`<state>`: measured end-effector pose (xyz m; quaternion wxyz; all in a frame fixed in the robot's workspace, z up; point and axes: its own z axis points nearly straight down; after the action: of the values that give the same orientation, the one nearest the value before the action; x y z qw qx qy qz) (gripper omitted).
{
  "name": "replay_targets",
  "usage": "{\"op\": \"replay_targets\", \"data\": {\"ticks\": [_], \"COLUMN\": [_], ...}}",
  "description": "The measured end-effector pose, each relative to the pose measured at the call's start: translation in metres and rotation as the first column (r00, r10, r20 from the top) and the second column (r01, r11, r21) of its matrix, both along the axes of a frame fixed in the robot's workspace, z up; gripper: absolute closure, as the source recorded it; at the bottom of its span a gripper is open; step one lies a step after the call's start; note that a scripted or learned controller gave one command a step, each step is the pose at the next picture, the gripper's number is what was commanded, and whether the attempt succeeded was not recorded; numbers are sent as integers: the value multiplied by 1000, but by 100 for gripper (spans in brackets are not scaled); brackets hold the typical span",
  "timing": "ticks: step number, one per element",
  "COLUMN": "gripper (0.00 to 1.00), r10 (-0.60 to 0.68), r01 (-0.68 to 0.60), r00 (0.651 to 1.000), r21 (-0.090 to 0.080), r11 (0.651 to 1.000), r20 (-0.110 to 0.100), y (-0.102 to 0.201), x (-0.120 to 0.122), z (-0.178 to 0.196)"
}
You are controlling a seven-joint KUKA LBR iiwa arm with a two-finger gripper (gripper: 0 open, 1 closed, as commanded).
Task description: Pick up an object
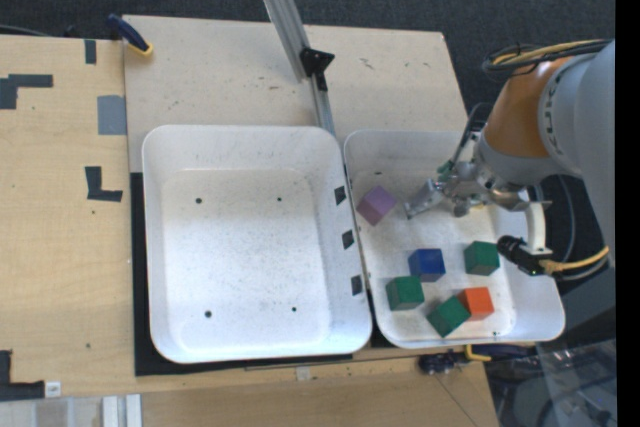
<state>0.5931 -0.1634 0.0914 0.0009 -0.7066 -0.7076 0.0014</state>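
On the tabletop [240, 75], pale wood with scuffs, two shallow white bins sit side by side on a dark mat. Left bin [160, 215] is the larger in view, its floor speckled with a few dark dots. Right bin [400, 150] touches it along a shared edge and carries the blocks.

From the right comes the arm [580, 115], grey with an orange band above the wrist, bending down over the right bin. A grey metal rail [280, 0] slants down from the top of the view to the seam between the bins.

At the arm's end, the hand [425, 203] hangs low over the upper middle of the right bin, its fingers pointing left toward the purple block. How far the fingers are spread cannot be told, and nothing shows between them.

Purple block [376, 205] lies just left of the hand, near the bin's left wall, apart from the rest. Blue block [427, 263] sits below the hand. One green block [482, 257] lies to its right, another [405, 292] lower left, and a third [449, 315] touches the orange block [478, 301] near the bin's lower edge.
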Motion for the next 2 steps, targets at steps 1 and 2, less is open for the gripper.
{"op": "replay_targets", "data": {"ticks": [1,2], "gripper": [100,100], "r10": [1,0], "r01": [-1,0], "r00": [1000,1000], "r21": [1,0], "r11": [1000,1000], "r20": [0,6], "y": [1,3], "x": [0,3], "z": [10,53]}}
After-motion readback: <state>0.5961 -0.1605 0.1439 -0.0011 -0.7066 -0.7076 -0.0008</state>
